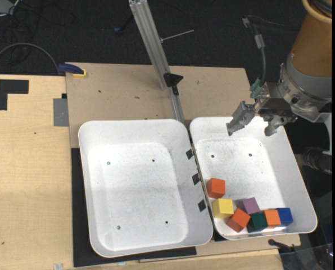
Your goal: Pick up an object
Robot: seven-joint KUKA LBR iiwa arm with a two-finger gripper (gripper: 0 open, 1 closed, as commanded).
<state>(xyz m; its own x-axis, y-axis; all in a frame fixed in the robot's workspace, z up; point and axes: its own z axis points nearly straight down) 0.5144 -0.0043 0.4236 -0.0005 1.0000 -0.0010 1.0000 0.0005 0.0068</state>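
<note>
Right now my gripper (256, 122) hangs spread wide with nothing between its fingers, over the right bin's (302, 190) far edge; the coloured blocks (247, 211) cluster well below me, in its near corner.

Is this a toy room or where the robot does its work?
Probably a robot lab, not a toy room. A big robot arm with a pincer hangs over two white bins, coloured blocks sit in one, and cables lie behind the bench.
</note>
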